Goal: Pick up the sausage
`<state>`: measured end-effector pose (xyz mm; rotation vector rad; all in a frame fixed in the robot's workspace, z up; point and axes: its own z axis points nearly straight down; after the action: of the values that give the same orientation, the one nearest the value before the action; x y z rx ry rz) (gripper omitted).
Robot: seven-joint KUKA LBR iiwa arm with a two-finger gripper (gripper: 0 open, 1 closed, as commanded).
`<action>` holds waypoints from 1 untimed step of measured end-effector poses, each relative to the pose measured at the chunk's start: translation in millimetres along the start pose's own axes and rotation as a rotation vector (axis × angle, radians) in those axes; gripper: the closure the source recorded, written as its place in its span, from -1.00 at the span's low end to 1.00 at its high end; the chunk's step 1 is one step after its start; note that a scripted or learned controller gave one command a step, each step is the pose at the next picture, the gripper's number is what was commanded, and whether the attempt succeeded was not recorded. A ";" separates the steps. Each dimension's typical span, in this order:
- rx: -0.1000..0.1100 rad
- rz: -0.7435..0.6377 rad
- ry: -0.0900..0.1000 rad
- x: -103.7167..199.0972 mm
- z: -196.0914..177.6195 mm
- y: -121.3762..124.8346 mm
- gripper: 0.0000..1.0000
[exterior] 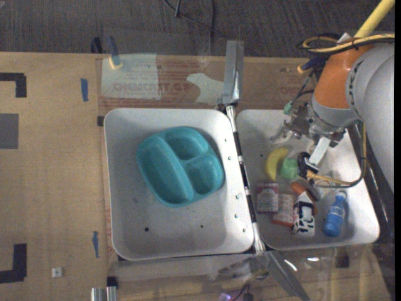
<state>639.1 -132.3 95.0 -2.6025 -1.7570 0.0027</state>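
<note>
Even, fairly bright overhead light falls on the table (50, 187), with soft, faint shadows. The left bin (125, 231) looks slightly washed out, and glare streaks a clear sheet (156, 80) above it. The picture is mildly soft and grainy throughout.

Single fixed camera, mounted above the worktop (50, 168), looking down at a slant. Distance is moderate: both white bins fall within frame, the left bin (125, 231) near centre, the right bin (363, 231) toward the right side. A strip of dark floor (75, 11) lies along the top edge. The arm (351, 86) enters from the right.
</note>
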 end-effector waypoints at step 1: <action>0.018 0.066 0.014 -38.5 6.6 47.8 -1.00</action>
<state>669.1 -185.8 88.3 -2.6393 -1.6581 0.0006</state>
